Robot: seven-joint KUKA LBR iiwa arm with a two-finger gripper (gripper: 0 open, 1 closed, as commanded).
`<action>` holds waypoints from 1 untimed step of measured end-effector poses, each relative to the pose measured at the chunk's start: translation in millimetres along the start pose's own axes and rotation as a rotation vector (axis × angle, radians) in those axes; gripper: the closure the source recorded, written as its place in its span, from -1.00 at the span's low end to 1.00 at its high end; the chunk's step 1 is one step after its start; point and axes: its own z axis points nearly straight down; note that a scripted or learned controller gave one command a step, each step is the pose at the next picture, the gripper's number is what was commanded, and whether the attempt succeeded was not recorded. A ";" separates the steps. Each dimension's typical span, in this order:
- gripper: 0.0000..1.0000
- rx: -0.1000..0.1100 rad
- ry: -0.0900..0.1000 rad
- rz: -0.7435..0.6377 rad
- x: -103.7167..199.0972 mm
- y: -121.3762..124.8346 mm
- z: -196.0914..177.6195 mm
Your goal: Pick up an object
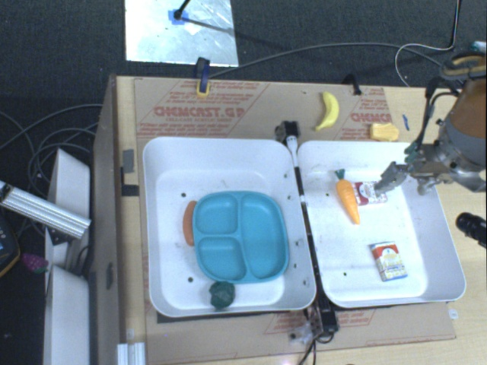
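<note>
Camera view — right bin [445,280]: holds a carrot [348,200], a small red-and-white packet [370,194] just beside it, and a small box [388,261] nearer the front.
Camera view — left bin [163,226]: a blue divided plate [240,234], an orange sausage-like piece [188,223] at the plate's left edge, a dark green lump [222,295] at its front.
Desk: a banana [329,110] and a yellow block [384,132] lie behind the bins, outside them.
Arm: reaches in from the right, low over the right bin.
Gripper [386,182]: at the packet's right end; whether the fingers are apart or closed, or have hold of anything, I cannot tell — the tips blur into the packet.
Likely target: the packet, judging by where the gripper sits, with the carrot close alongside.
Handling, packet: probably light, thin and flat, likely to slide on the smooth bin floor — best pinched across its short sides.
Handling, carrot: looks like a stiff toy, tapered; take it across the thick middle, not the tip.
Risk: fingers may nudge the carrot or push the packet away.
</note>
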 end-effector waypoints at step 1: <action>-1.00 0.001 0.000 -0.001 14.4 79.1 65.7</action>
